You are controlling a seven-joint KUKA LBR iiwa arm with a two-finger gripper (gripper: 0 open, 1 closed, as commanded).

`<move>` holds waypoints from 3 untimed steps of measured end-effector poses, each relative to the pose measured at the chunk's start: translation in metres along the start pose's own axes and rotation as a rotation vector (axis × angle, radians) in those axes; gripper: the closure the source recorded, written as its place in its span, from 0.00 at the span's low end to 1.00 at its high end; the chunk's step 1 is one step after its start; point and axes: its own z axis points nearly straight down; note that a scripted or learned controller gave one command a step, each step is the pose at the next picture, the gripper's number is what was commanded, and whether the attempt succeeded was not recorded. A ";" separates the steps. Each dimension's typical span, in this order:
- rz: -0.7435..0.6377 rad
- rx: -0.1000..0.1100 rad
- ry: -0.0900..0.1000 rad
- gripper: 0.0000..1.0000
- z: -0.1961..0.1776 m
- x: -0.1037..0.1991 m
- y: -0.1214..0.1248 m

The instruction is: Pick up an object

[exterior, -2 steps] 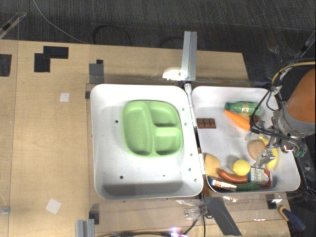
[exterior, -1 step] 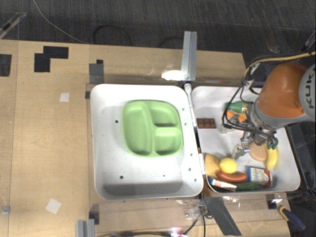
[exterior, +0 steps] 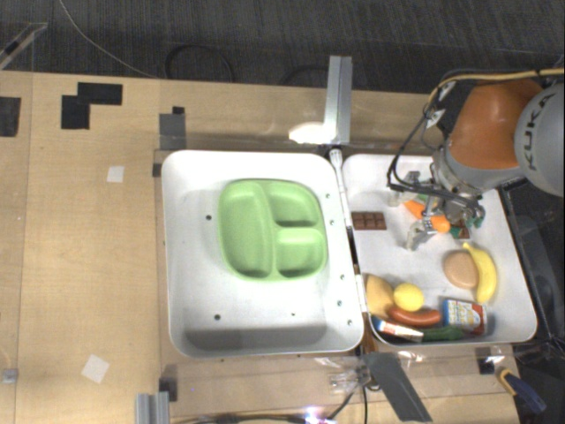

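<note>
Reaching in from the right, the grey arm with its orange band (exterior: 490,126) lowers the hand (exterior: 430,228) into the upper part of the right shallow white bin (exterior: 512,237). Whether the hand is released or clenched cannot be told from this view. An orange carrot-like plastic toy (exterior: 415,208) lies just beside and partly under the hand; whether they touch is unclear. A brown chocolate-bar block (exterior: 369,222) sits to the left, near the bin's wall. Below the hand lie a tan round bun-shaped toy (exterior: 459,270) and a yellow plastic banana (exterior: 483,270), touching each other. Along the bin's lower edge crowd a yellow lemon-like ball (exterior: 408,297), a red sausage-shaped toy (exterior: 413,317) and a small printed carton (exterior: 463,314). The left white bin (exterior: 190,263) holds a green divided plastic tray (exterior: 269,228). Both bins rest on the pale wooden surface (exterior: 79,263).
</note>
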 end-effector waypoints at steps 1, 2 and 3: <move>-0.033 0.001 0.001 0.00 0.000 0.004 0.010; -0.006 0.000 0.000 0.00 -0.001 0.024 0.039; 0.211 0.001 -0.002 0.00 -0.003 0.073 0.013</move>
